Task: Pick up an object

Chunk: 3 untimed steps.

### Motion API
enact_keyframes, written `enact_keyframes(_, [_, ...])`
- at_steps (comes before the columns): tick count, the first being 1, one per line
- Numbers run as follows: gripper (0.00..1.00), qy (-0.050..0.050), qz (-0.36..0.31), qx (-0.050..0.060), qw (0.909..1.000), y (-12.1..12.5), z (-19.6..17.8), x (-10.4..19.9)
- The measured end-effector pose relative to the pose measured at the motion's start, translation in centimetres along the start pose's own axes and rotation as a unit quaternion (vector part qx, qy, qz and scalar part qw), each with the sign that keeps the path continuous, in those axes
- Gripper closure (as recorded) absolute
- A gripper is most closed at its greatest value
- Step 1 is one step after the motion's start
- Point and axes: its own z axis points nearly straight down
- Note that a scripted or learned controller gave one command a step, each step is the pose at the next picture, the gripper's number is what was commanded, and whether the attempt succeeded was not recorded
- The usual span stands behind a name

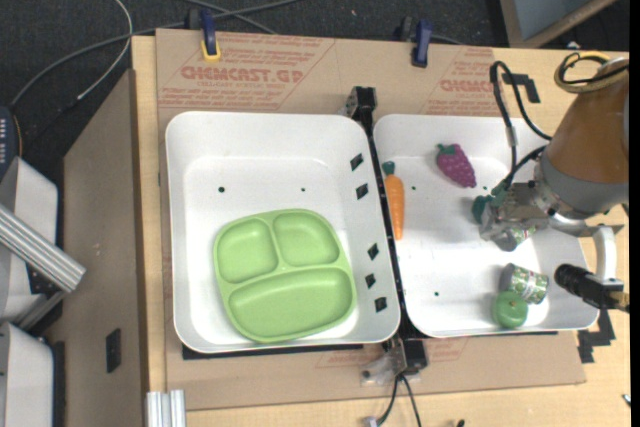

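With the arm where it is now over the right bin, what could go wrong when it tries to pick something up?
1. The gripper hangs over bare floor of the right white bin, between objects, so closing here would probably catch nothing.
2. The orange toy carrot lies against the bin's left wall, leaving little room for a finger.
3. The green cup-like toy and the purple toy grape bunch lie near the bin's edges; a push may slide them instead of gripping.

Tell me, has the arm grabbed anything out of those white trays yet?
Nothing looks picked up yet. The carrot, purple grapes and green object all lie on the floor of the right bin. The gripper is low inside that bin, between the grapes and the green object. Grasping and lifting remain.
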Motion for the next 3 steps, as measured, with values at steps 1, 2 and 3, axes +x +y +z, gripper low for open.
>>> enact_keyframes(1, [1.00, 0.000, -0.001, 0.000, 1.0000, 0.3, -4.3, 0.1])
enact_keyframes(2, [1.00, 0.000, -0.001, -0.001, 1.0000, 0.5, -9.6, 0.1])
enact_keyframes(3, [1.00, 0.002, -0.003, 0.004, 1.0000, 0.9, -8.4, 5.2])
